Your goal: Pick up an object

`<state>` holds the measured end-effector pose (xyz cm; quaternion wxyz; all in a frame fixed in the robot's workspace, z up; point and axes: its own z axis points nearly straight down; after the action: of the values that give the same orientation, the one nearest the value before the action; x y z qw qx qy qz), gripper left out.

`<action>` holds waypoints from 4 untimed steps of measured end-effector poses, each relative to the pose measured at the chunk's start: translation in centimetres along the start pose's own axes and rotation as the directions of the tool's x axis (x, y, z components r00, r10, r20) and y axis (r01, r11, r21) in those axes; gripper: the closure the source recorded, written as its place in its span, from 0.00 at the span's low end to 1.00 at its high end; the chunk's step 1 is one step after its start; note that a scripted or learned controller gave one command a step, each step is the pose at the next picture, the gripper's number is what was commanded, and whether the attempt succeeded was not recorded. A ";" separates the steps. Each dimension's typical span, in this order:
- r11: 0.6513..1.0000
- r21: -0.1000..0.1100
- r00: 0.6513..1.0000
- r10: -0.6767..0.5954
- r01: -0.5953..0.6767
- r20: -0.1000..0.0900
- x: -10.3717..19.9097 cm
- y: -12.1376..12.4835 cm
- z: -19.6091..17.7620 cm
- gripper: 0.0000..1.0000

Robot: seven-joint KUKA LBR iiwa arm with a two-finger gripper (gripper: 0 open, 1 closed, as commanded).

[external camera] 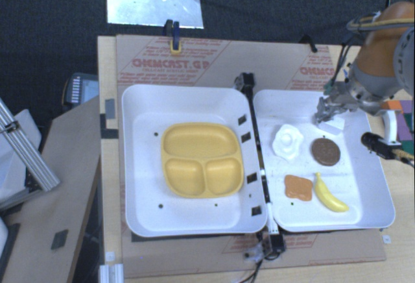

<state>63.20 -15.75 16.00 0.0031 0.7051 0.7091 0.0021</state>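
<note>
The cookie (325, 151) lies in the right bin (373, 210), egg (286, 142) to its left, toast (298, 187) and banana (331, 193) below it. The gripper (327, 108) hovers above the cookie near the bin's far edge; its grip state cannot be told. This looks like the approach step: next, descend onto one item. Neighbours crowd close. A yellow tray (198, 159) sits in the left bin (142, 210).

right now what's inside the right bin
The right bin holds a white fried-egg toy, a brown round patty, an orange toast piece and a yellow banana. The gripper hangs over its far edge, covering the floor beneath it.
</note>
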 end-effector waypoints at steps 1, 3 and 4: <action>1.000 -0.001 1.000 0.000 0.000 0.001 -0.1 0.3 -6.5 1.00; 1.000 0.008 1.000 -0.003 0.003 -0.003 5.1 -1.5 -7.5 1.00; 1.000 0.006 1.000 -0.003 0.003 -0.003 10.1 -3.6 -8.4 1.00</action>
<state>59.47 -5.63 24.36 -0.0001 0.7041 0.7101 0.0009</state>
